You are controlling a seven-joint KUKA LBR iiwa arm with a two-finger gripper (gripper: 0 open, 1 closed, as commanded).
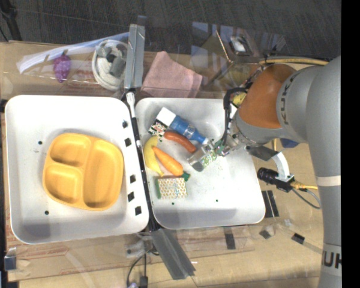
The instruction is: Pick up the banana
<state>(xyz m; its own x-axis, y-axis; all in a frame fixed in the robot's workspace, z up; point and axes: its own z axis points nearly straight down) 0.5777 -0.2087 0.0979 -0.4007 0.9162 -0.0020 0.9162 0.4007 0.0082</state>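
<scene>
From my remote station I look down at two shallow white plastic bins with rounded corners, side by side. The left bin (24, 215) carries a glossy yellow divided plate (84, 170) with three smooth compartments.

In the right bin (228, 203) a cluster of items lies toward the left wall. The banana (150, 156), curved, yellow and smooth, lies close along that wall, its length running roughly up and down in the view. An orange carrot-shaped piece (168, 161) lies just beside it on its right, touching or nearly so. Above that sits a reddish sausage-shaped piece (179, 141), then a blue bottle (186, 128) lying on its side, with a small white box (164, 118) at its upper left. Below the banana is a small square packet (171, 188), patterned, with a green edge.

The grey arm (315, 110) comes in from the right, its orange band (261, 98) shiny and rounded. The gripper (211, 155) sits low over the middle of the right bin, to the right of the cluster and apart from the banana. A small translucent, green-marked object (203, 159) lies right at its tip; I cannot tell whether the gripper grasps anything or how far it is spread.

Behind the bins lie a folded pink cloth (171, 77), a coil of white cable (110, 65), and a clear plastic bag with something purple inside (61, 66).
</scene>
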